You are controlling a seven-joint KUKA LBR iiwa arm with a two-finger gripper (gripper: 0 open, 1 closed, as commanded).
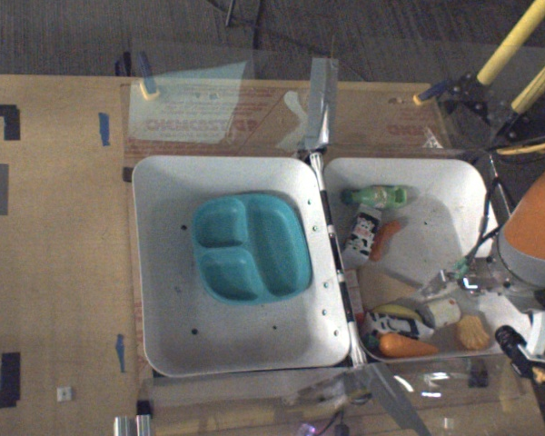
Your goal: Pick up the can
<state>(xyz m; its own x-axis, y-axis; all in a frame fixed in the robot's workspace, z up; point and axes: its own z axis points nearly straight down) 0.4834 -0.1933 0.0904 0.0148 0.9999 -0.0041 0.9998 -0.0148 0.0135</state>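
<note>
- White and shallow, two plastic bins sit side by side on the tan worktop (64, 271): the left bin (163, 325) and the right bin (454, 184).
- In the camera view, a teal plastic plate with three compartments (252, 247) lies in the middle of the left bin.
- Behind the bins, a clear sheet covers a cardboard panel with reddish lettering (193, 125). The print looks reversed and cannot be read.
- The small pale cylindrical can (441, 312) lies in the near part of the right bin. It appears to be on its side, with its long axis running roughly left to right and its darker end towards the left. Any label on it is too small to read.
- Just left of the can is a yellow and black item (392, 315), and an orange carrot (407, 345) lies in front of both. A tan biscuit-like piece (473, 332) sits to the can's right.
- Further back in the right bin are a green plastic bottle on its side (376, 194), a black-and-white patterned carton (363, 234) with no legible writing, and a second orange carrot (387, 238) touching it.
- The grey arm with the orange band (536, 221) reaches in from the right. Its tool (456, 280) hangs just above and behind the can, and it cannot be told whether it is apart or together.
</note>
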